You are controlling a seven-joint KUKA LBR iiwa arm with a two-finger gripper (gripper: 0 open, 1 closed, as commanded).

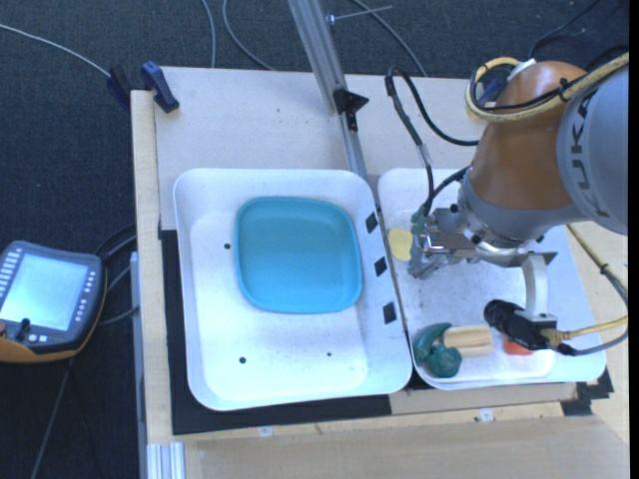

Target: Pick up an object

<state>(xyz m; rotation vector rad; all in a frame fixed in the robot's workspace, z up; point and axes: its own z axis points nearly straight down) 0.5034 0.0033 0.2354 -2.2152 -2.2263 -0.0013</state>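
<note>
Beside the hand (427, 259), a yellow piece (399, 242); green toy (437, 350) apart.

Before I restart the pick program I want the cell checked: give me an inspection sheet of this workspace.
Surface: wooden bench bearing left bin and right bin, side by side.
Job's things: right bin holds yellow piece, green object, tan block; left bin holds blue plate.
Clutter: blue clamp on bench corner.
Grippers: gripper over right bin, beside yellow piece.
Cables: black cable by the arm; cable loops on carpet.
Surroundings: teach pendant on dark carpet; metal pole across bench.
</note>
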